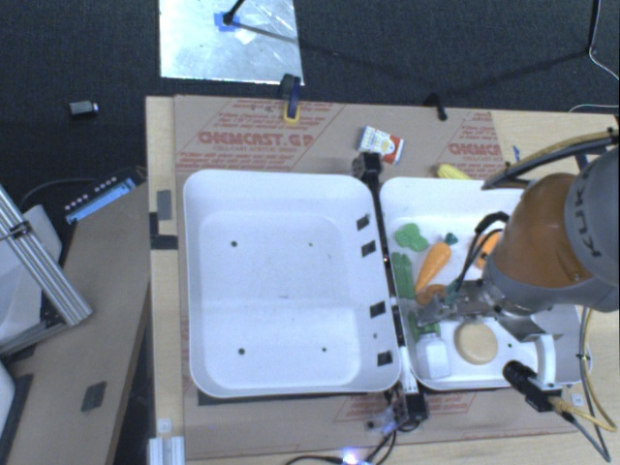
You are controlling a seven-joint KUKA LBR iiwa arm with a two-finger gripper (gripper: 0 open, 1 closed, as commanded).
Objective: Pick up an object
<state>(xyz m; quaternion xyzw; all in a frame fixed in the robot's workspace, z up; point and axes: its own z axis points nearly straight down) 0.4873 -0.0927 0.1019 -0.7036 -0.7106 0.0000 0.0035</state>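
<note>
1. The left bin (281,279) is a shallow white tray with a few small dark specks on its floor.
2. The right bin (412,194) sits just beside it, the two joined along a seam with black clips (371,250).
3. In the right bin an orange carrot (432,265) lies tilted near the left wall, its thin end pointing to the near side.
4. A green leafy piece (410,235) lies just beyond the carrot's far end, and another green piece (402,271) lies to the carrot's left by the wall.
5. A round tan disc (476,342) lies near the bin's near edge, with a small white block (434,356) to its left.
6. The gripper (433,305) reaches down into the right bin from the right, just on the near side of the carrot and beyond the disc; whether its jaws are wide, narrow or closed on anything cannot be told from here.
7. The grey arm (547,250) with its orange band covers the bin's right half.
8. Beyond the bins, on the brown cardboard (252,134), lie a yellow object (452,172) and a small white and red packet (380,143).
</note>
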